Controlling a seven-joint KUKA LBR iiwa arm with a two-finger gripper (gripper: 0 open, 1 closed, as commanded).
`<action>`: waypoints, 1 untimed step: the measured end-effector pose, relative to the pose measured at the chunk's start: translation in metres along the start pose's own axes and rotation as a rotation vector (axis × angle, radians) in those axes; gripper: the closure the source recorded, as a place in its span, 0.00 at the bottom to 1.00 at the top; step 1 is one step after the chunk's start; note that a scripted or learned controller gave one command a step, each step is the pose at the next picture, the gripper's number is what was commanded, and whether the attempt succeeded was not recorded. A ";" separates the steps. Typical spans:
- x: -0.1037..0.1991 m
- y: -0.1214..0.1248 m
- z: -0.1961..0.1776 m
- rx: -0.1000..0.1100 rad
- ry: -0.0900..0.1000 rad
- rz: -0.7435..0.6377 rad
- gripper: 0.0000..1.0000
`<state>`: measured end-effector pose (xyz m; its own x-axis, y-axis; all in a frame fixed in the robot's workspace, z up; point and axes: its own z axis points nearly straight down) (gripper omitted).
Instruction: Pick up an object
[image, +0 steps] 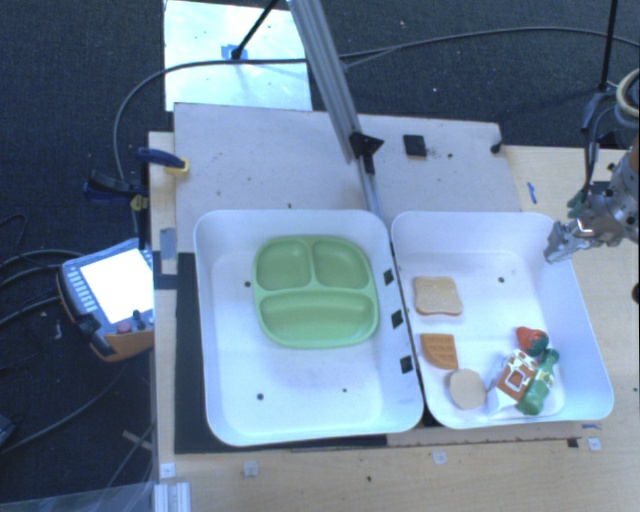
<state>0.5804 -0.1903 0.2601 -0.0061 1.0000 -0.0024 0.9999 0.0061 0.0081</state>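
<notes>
Well apart, fingers at bin rim, toast slice inside

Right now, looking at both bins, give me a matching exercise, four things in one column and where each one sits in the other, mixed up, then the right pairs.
Things:
1. green divided plate
2. bread slice
3. green bottle
4. gripper

Places:
A. over the right bin's far right rim
B. left bin, towards the far side
C. right bin's near right corner, beside the small carton
D. right bin, left half, beyond the orange piece

Pairs: 1-B, 2-D, 3-C, 4-A
</notes>
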 end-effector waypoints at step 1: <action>0.042 -0.011 0.008 0.007 0.003 -0.002 1.00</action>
<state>0.5691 -0.1485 0.2523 -0.0085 1.0000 0.0007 1.0000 0.0085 0.0006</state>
